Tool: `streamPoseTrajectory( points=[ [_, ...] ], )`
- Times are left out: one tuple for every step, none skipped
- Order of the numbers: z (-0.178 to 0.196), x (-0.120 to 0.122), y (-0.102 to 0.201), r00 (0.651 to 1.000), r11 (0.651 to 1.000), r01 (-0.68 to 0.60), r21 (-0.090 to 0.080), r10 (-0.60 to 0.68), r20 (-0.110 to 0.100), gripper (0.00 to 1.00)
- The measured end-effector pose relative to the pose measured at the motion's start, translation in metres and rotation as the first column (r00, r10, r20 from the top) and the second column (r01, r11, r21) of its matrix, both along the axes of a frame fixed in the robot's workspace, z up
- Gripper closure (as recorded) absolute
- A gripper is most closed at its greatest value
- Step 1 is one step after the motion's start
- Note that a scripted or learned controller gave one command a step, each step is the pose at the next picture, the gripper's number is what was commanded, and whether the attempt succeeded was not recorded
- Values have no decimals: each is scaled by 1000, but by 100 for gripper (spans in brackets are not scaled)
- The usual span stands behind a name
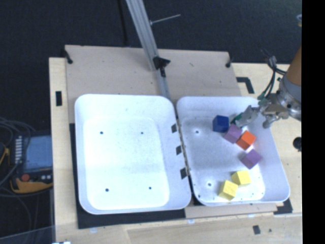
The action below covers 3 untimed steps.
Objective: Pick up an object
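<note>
No legible writing or labels. Gripper (247, 117) sits above the right bin (203, 159), near the blue cube (220, 124); its open or closed state is indeterminable.

Arm (292, 83): cut off at the 3 o'clock edge of the view; only the wrist end and part of the orange band appear. Gripper (249, 117): small and blurred, finger position undetermined. Green item (236, 119) just beside the gripper tip: too small to identify. Device (35, 154) at 9 o'clock with cables (7, 131): cut by the frame edge, details illegible.
</note>
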<state>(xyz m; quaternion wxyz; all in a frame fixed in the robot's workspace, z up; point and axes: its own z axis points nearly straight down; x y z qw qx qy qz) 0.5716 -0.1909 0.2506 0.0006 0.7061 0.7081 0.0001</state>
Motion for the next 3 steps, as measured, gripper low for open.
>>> streamPoseTrajectory(
  points=[
    [0, 0, 0, 1000, 1000, 0, 0, 0, 0, 0],
    [-53, -7, 7, 1000, 1000, 2, 1, -2, -5, 0],
    [-113, -13, 13, 1000, 1000, 3, 1, -3, -6, 0]
  ],
)
